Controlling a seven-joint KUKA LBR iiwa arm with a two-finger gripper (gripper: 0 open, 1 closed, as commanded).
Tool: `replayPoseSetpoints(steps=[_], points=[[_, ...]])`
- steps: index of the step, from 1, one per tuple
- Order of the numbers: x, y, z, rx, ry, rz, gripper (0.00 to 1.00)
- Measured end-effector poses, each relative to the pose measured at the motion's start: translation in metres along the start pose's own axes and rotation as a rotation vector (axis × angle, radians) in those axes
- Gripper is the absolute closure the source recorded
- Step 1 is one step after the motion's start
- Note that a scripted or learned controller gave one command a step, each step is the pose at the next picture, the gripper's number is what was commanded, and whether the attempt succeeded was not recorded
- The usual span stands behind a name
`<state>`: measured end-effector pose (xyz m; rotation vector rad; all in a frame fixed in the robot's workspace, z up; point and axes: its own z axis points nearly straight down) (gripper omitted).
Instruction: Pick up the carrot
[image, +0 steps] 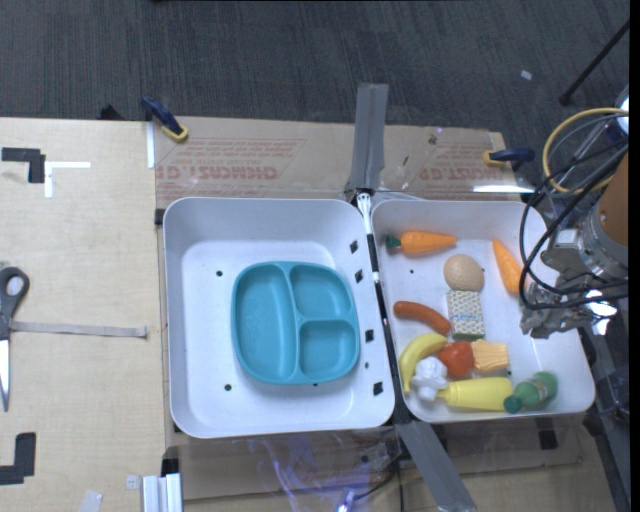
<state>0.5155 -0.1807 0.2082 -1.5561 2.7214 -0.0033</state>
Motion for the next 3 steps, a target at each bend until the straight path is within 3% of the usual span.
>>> replayPoseSetpoints(steps=[1,2,3], points=[[-0.063,0.011,0.004,-0.003,0.001,0.227,1.0],[-0.131,-0.026,-0.034,0.001,-0.001,0.426,1.0],[-0.13,-0.026,-0.033,-0.001,0.0,0.427,0.0]])
